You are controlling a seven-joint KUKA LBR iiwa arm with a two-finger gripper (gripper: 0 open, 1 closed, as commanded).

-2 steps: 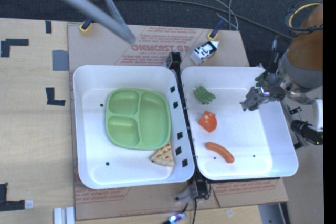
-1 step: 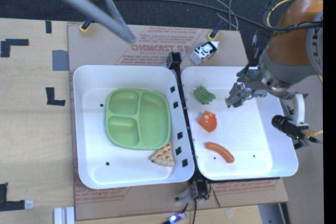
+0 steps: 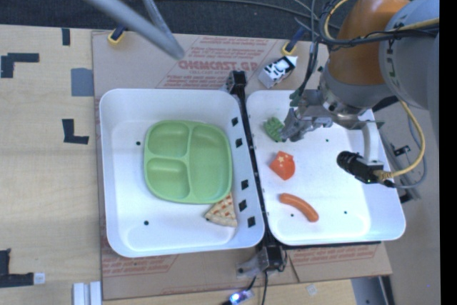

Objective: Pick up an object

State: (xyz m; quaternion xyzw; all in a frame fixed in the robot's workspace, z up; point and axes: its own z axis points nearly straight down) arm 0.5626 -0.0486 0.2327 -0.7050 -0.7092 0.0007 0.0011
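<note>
Left bin [image 3: 118, 153] held a green sectioned plate [image 3: 188, 161] and pizza slice [image 3: 223, 211]; right bin [image 3: 378, 221] held a strawberry [image 3: 283, 166], sausage [image 3: 298, 207] and green toy [image 3: 273, 128]. Gripper [image 3: 296, 126] was beside the green toy; finger state unclear.

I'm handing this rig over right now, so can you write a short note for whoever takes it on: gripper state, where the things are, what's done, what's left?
Gripper: low over the right bin, far-left part, right beside the green toy. Whether it is open or shut cannot be told from this view; nothing is seen held.
Right bin: green toy at the far left, red strawberry-like piece in the middle, orange-red sausage nearer the front.
Left bin: green divided plate, with a pizza slice at its near right corner.
Done: approach to the green toy.
Left: grasp and lift an object.
</note>
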